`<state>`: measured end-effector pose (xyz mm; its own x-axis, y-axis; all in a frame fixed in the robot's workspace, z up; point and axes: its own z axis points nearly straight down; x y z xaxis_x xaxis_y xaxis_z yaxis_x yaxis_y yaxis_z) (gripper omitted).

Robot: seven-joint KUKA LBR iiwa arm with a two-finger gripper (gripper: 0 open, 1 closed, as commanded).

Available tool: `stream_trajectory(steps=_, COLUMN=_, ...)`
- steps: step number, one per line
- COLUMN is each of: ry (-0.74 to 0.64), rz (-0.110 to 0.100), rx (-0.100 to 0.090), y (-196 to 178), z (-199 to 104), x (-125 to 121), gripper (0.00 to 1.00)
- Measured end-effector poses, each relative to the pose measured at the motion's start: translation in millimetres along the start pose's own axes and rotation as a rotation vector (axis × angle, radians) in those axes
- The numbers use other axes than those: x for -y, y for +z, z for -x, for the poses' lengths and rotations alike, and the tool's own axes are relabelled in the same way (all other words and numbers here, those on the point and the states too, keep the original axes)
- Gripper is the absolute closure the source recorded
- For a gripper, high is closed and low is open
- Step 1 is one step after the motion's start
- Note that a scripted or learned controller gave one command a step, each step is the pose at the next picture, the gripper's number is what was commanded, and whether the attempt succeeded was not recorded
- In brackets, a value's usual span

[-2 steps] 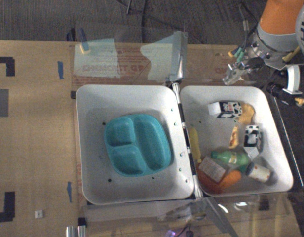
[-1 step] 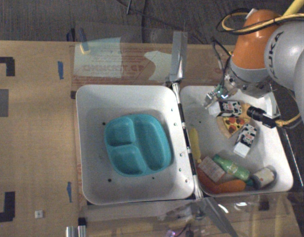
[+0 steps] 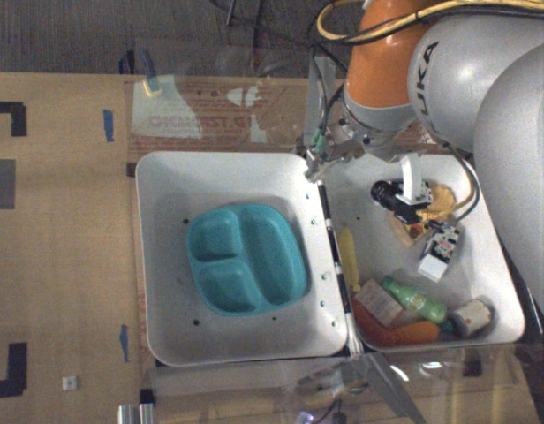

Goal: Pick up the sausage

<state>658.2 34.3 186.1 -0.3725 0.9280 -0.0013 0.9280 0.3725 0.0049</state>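
In the camera view, the sausage (image 3: pixel 403 333) is lying along the right bin's (image 3: pixel 378 241) lower edge, wedged under a green bottle (image 3: pixel 415 299). The gripper (image 3: pixel 323 160) is hanging over the bin's upper-left corner, well apart from the sausage, probably not yet approaching. Whether it is apart or together, I cannot tell.

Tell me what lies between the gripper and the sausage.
In the camera view, a yellow piece along the bins' divider and a brown box lie between the gripper and the sausage.

Two white bins (image 3: pixel 162 263) (image 3: pixel 365 197), one teal plate (image 3: pixel 245 259), one sausage (image 3: pixel 406 332), one green bottle (image 3: pixel 415 299)
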Motion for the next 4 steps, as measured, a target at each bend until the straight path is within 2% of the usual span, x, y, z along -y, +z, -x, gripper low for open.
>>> stream_trajectory(steps=1, ry=-0.073, rz=-0.002, rx=-0.002, y=65, z=-83, x=-42, gripper=1.00)
stream_trajectory(steps=2, ry=-0.360, rz=0.003, rx=0.000, y=91, z=-163, x=-74, gripper=1.00)
stream_trajectory(steps=3, ry=-0.632, rz=-0.002, rx=-0.003, y=49, z=-160, x=-34, gripper=1.00)
stream_trajectory(steps=4, ry=-0.297, rz=0.008, rx=0.002, y=93, z=-186, x=-49, gripper=1.00)
